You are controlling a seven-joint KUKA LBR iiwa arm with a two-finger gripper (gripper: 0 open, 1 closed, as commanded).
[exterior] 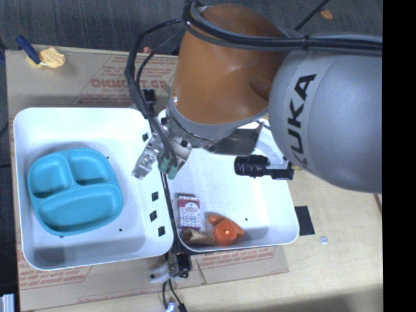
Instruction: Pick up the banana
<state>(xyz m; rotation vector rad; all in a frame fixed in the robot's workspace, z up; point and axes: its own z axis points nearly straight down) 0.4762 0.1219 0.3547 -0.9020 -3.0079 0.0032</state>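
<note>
We look down on two shallow white bins side by side on the bench; the left bin (26,174) holds a blue divided tray (75,190), lying flat toward its left half. The arm (260,90) reaches in from the right and covers much of the right bin (279,223) — its orange band and grey casing sit above the bin's upper part. The gripper (159,161) hangs over the shared wall between the two bins, near the upper part of that divide; its fingers point down and to the left, and we see nothing between them; whether the jaws stand apart or together we cannot tell. At the near end of the right bin lie a small red packet (189,212), an orange round object (226,230) and a brownish item (195,238) just beside it — close together, well below the gripper. We cannot pick out the banana with certainty among them. A yellow-and-blue object (44,56) lies on the cardboard beyond the left bin.
</note>
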